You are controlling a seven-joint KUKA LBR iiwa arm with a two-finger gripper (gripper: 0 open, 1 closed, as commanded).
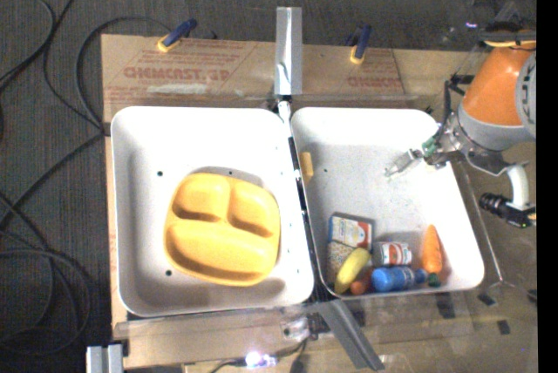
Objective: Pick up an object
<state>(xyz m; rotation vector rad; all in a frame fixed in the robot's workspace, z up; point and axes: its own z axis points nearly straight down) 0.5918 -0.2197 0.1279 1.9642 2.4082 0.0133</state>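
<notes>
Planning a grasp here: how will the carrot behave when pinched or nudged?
The carrot tapers and looks smooth, so fingers may slide toward its tip. It is rounded, so a nudge could roll it. It lies near the bin wall, which may crowd a grasp.

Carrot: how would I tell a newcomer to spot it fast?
Look in the right-hand bin, at the heap in its near corner. The carrot stands at the heap's right end, by the bin's right wall: an orange taper, unlike the blue bottle and yellow banana beside it.
</notes>
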